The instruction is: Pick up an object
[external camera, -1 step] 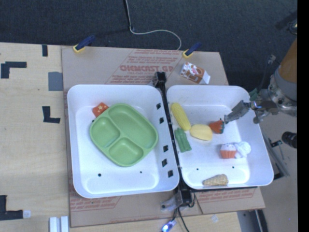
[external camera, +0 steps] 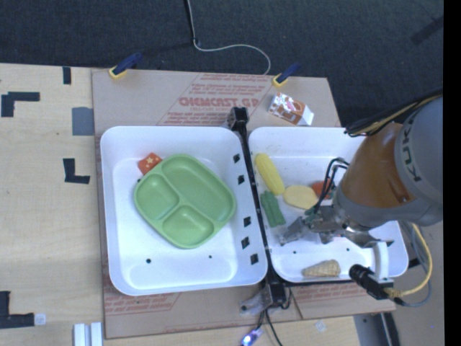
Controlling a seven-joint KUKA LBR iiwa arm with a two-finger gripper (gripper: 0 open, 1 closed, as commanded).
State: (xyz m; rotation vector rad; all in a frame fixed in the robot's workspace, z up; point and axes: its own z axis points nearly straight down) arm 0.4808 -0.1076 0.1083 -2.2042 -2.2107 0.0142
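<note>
One gripper (external camera: 297,231) low in right bin, grip state unclear, green stick (external camera: 271,208) just beside.

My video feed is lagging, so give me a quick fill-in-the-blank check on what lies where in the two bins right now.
1. The green divided plate lies in the ____ bin.
2. The toy corn cob is coloured ____.
3. The small orange-red block touches the plate's upper ____ edge.
4. The arm's tool sits over the ____ bin.

Missing words: left; yellow; left; right
</note>
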